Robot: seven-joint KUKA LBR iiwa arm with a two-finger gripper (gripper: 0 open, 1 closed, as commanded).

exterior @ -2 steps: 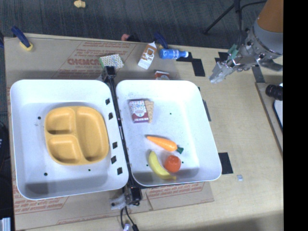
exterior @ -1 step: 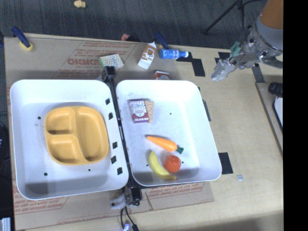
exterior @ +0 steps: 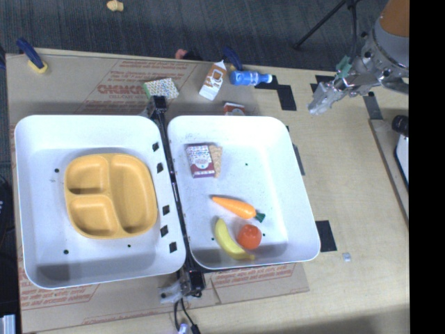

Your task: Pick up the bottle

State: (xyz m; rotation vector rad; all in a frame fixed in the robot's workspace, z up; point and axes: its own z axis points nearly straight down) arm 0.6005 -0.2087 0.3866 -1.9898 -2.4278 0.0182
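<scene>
Camera view first: my gripper (exterior: 321, 103) hangs over the bare bench, beyond the far right corner of the right bin (exterior: 295, 186), at the end of my grey arm (exterior: 379, 61) with its orange band (exterior: 398, 5) near the frame's top right. Whether it is apart or together I cannot tell; the tip is blurred and too small to read, and I see nothing held in it.

The bottle (exterior: 248, 78), blue with a pale cap end, lies on its side on the cardboard (exterior: 118, 82) to the left of my gripper, at about the same depth and well apart from it, outside both bins. Just past the bottle, further from me, a small white carton (exterior: 213, 80) stands tilted, and beyond that lies a patterned packet (exterior: 161, 88).

Below and to the left of my gripper, inside the right bin, sit a red-and-white box (exterior: 202, 160), a carrot (exterior: 235, 207), a banana (exterior: 227, 240) and a tomato (exterior: 249, 236); the tomato touches the banana. Farthest from my gripper, the left bin (exterior: 35, 186) holds a yellow divided tray (exterior: 110, 193). A black tape patch (exterior: 284, 97) lies on the bench between the bottle and my gripper.
</scene>
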